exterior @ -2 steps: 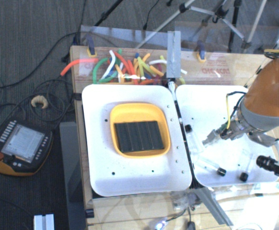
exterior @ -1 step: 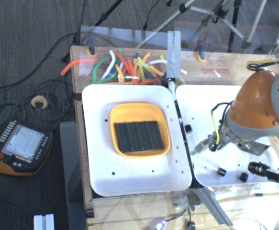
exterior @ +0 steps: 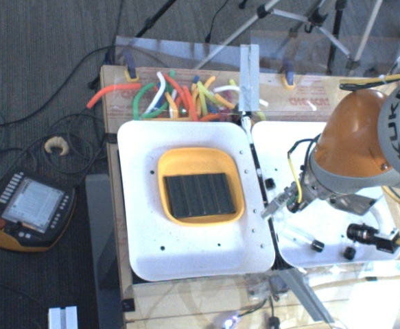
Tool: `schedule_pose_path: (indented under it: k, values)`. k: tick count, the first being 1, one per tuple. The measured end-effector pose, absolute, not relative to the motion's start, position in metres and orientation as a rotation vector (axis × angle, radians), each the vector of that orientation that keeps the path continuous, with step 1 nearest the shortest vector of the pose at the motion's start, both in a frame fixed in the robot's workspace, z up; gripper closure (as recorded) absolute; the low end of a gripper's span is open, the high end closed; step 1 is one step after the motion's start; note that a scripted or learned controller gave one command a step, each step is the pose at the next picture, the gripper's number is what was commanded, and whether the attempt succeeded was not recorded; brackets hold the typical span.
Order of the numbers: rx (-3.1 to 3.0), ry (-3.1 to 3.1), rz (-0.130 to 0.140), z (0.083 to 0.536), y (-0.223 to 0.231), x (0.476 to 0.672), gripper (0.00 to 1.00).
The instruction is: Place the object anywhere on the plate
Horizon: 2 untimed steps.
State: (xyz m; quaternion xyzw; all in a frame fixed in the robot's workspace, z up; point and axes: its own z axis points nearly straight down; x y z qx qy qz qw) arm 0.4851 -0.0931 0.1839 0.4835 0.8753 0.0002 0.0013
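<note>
One slab (exterior: 200,196) on the plate (exterior: 186,157), pincer (exterior: 282,204) one bin over

Camera view. Found the dark ribbed slab lying flat in the hollow of the yellow plate, inside the rim on every side. Read its long axis as running left to right across the view, tipped very slightly, with the ribs crossing it from far edge to near edge. Could not tell one end from the other. Noted the plate sitting about midway in the left bin (exterior: 141,245), with bare white floor all round it, widest toward the near edge. Noted a thin dark divide where the left bin met the right bin (exterior: 278,142). Placed the pincer low over the right bin, just beside that divide, under the grey and orange arm (exterior: 354,142). Could not tell whether the pincer was apart or together. Put the slab to the view's left of the pincer, apart from it, with the plate's right rim and the bin wall between them.
</note>
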Motion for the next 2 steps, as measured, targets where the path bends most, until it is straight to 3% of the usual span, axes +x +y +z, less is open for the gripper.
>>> schedule_pose_path:
  k: [1, 2]
  values:
    - [1.350, 2.835, 0.002, 0.1836, -0.0567, 0.5222, 1.00]
    - [1.351, 2.835, 0.002, 0.1836, -0.0568, 0.5222, 0.00]
